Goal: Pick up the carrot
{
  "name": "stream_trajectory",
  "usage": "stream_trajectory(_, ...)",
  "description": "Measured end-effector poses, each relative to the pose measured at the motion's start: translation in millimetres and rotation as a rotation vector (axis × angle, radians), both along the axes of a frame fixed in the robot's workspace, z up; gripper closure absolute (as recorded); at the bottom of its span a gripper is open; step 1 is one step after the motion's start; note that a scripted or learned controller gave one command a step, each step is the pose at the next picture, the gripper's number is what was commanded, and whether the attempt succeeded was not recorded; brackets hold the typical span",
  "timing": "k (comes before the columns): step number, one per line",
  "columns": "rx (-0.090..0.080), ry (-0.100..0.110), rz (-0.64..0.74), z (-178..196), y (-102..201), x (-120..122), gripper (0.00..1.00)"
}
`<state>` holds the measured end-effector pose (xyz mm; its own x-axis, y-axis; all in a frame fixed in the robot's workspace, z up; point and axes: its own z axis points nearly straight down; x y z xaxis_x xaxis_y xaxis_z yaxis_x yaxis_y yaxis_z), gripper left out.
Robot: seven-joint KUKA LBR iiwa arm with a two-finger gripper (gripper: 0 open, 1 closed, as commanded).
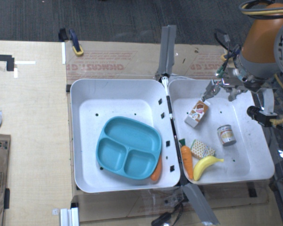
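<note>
I see the carrot at the right bin's seven o'clock corner, touching a banana. My gripper, jaws open and empty, hangs near twelve o'clock. Crowding there risks grabbing the banana instead.

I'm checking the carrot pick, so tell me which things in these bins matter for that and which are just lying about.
For the job:
carrot
gripper

Lying about:
banana
can
small carton
patterned packet
blue tray
orange item by the tray
</note>
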<state>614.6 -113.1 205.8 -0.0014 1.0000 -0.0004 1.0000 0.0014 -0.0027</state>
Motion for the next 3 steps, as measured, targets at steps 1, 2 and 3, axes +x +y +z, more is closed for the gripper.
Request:
stream_trajectory(1,0.0,0.002,-0.008,-16,97,-63,0.0)
stream_trajectory(2,-0.001,0.003,-0.024,-16,171,-120,0.0)
stream_trajectory(3,0.018,-0.005,0.043,-58,95,-121,0.0)
